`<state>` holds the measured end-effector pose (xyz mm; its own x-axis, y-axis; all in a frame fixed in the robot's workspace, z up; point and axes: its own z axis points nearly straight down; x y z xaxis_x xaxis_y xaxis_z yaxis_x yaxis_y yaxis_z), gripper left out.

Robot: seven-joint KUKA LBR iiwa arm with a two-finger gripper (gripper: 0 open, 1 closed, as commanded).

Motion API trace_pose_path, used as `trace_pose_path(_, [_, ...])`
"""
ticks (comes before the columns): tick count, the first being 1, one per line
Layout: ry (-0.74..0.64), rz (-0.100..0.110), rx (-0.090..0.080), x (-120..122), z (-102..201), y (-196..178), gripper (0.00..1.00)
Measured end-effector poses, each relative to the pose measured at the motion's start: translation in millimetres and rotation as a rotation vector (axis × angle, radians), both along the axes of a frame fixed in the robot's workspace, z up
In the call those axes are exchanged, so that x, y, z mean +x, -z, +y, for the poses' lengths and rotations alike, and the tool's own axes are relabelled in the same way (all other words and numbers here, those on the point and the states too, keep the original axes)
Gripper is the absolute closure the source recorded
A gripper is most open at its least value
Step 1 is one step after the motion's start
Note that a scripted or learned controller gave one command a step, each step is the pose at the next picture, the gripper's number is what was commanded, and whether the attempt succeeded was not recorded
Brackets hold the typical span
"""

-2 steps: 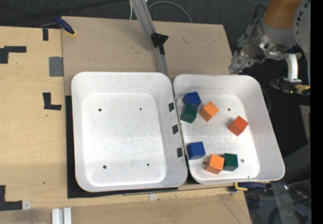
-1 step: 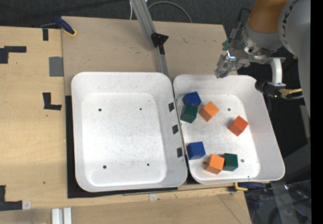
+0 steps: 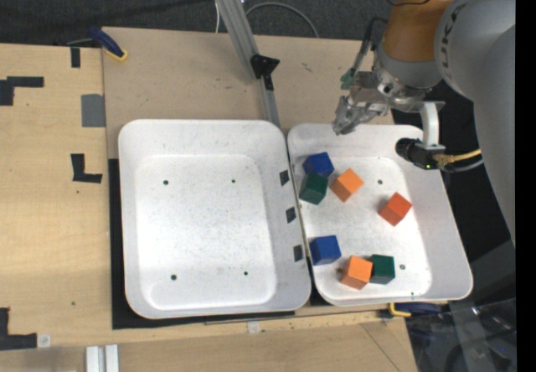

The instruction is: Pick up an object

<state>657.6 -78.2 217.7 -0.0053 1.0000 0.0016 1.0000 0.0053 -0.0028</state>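
The right bin (image 3: 435,228) holds several small blocks. A blue block (image 3: 318,164) and a dark green block (image 3: 313,188) touch near its back left, with an orange block (image 3: 346,184) just right of them. A red-orange block (image 3: 395,209) lies toward the right wall. At the front sit a blue block (image 3: 325,249), an orange block (image 3: 358,271) and a dark green block (image 3: 383,268). My gripper (image 3: 346,121) hangs above the bin's back rim, apart from every block, fingers close together with nothing between them.
The left bin (image 3: 201,219) stands beside the right one. A slanted metal pole (image 3: 239,18) runs from the top down to the gap between the bins. Black tape marks and a blue-yellow clamp (image 3: 109,43) lie on the wooden bench at left.
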Motion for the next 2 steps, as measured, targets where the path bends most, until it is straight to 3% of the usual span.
trace_pose_path(2, [-0.003,-0.001,0.001,-12,121,4,1.00])
